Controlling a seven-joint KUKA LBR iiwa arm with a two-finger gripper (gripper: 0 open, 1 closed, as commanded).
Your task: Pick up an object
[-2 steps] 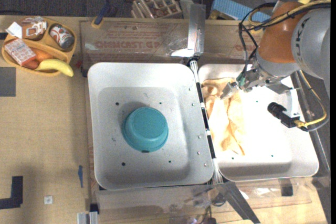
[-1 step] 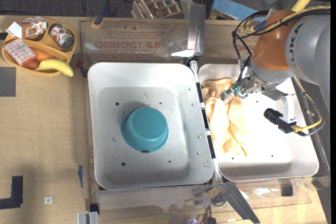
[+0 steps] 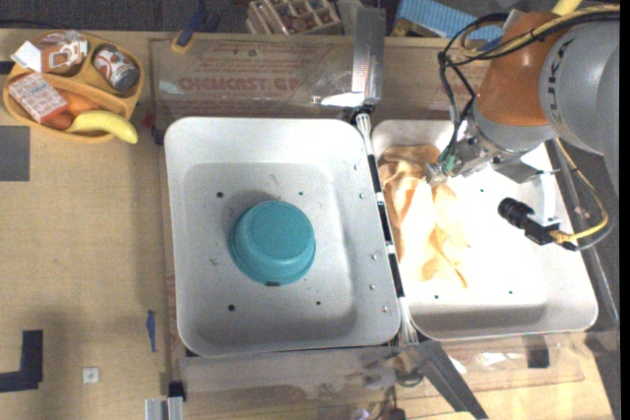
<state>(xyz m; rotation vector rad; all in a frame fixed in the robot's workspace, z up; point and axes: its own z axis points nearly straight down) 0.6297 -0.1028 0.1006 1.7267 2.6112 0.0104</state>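
A teal bowl (image 3: 274, 241) lies upside down in the middle of the left bin (image 3: 197, 152). A crumpled yellow-tan cloth (image 3: 433, 231) is spread over the left half of the right bin (image 3: 532, 300). My gripper (image 3: 440, 169) reaches down from the upper right and sits low at the cloth's upper edge, touching or almost touching the fabric. The wrist hides the tip, and no object can be seen lifted clear of the bin.
The grey arm with its orange band (image 3: 517, 84) crosses the right bin's far corner, and a black fitting with cables (image 3: 527, 219) hangs over that bin's middle. A yellow tray of toy food (image 3: 69, 89) sits on the bench at far left. Boxes and clutter stand behind the bins.
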